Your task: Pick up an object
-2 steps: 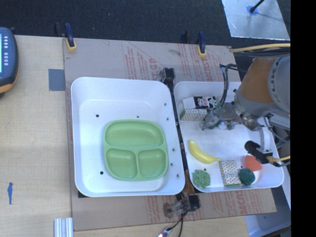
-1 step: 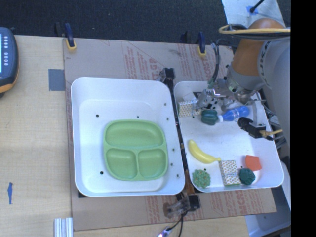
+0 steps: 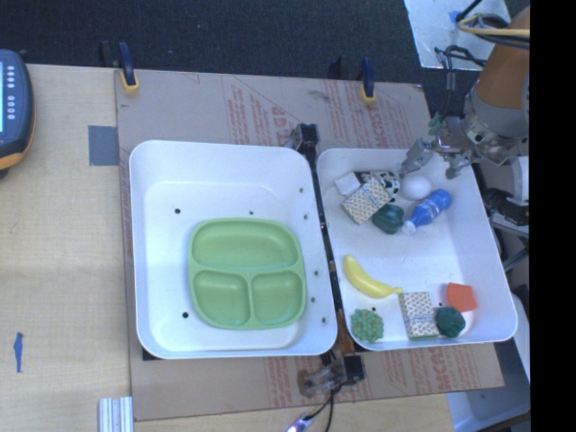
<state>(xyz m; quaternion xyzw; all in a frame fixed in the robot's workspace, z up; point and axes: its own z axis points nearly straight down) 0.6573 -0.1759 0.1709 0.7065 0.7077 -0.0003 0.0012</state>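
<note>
My gripper (image 3: pixel 437 157) hangs over the far edge of the right bin (image 3: pixel 477 241), open, with nothing between its fingers. Just below it lie a white ball (image 3: pixel 416 186) and a blue bottle (image 3: pixel 431 207). Beside those sit a dark green lump (image 3: pixel 389 219), a patterned box (image 3: pixel 364 202), a small white block (image 3: pixel 347 184) and a black-and-white item (image 3: pixel 388 184). Nearer the front are a yellow banana (image 3: pixel 368 281), a green fuzzy piece (image 3: pixel 366 325), a second patterned box (image 3: pixel 418 314), a dark green ball (image 3: pixel 450 321) and an orange block (image 3: pixel 461 296).
The left bin (image 3: pixel 162 241) holds a light green divided plate (image 3: pixel 245 273). Clamps (image 3: pixel 129 70) pin the cardboard sheet at the back. A blue and yellow device (image 3: pixel 13 106) sits at the far left of the bench.
</note>
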